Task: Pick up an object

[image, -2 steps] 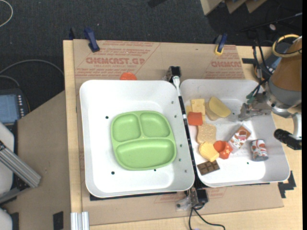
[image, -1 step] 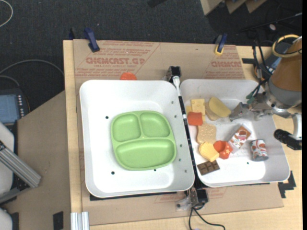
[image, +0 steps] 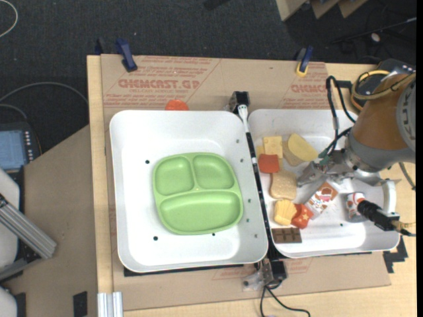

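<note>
Toy food pieces (image: 285, 185) lie unlifted in your right bin (image: 377, 244), gripper (image: 316, 174) low among them, jaw state unclear, so pick not done.

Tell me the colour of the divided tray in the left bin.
Light green tray, seen in the camera view.

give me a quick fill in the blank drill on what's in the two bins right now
1. The green divided plate lies in the ____ bin of the view.
2. The green plate has ____ compartments.
3. The gripper is over the ____ bin of the view, among the toy food pieces.
4. The brown chocolate piece lies near that bin's ____ edge, the one closest to the camera.

Missing words: left; three; right; front
</note>
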You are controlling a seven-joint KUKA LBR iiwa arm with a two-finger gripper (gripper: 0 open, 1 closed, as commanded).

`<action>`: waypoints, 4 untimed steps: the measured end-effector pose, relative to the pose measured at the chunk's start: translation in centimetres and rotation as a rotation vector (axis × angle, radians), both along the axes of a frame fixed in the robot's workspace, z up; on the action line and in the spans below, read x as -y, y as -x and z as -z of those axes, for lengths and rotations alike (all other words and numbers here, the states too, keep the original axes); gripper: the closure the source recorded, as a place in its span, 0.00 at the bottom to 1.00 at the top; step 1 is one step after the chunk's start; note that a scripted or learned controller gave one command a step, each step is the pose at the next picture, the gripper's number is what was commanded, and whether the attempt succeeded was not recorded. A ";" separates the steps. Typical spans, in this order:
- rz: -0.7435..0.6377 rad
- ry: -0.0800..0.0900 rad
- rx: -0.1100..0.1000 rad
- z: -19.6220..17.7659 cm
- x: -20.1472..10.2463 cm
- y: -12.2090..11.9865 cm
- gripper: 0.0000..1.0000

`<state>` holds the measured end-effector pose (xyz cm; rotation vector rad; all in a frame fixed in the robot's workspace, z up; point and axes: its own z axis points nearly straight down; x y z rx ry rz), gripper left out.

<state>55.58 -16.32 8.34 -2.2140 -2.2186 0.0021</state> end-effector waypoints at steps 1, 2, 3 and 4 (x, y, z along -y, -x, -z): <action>0.003 0.002 0.001 -0.1 -3.0 4.7 0.00; 0.003 0.005 0.007 -0.1 -2.6 4.1 0.00; 0.003 0.003 0.004 -0.1 -2.3 4.7 0.00; 0.004 0.005 0.009 -1.2 -2.3 4.6 1.00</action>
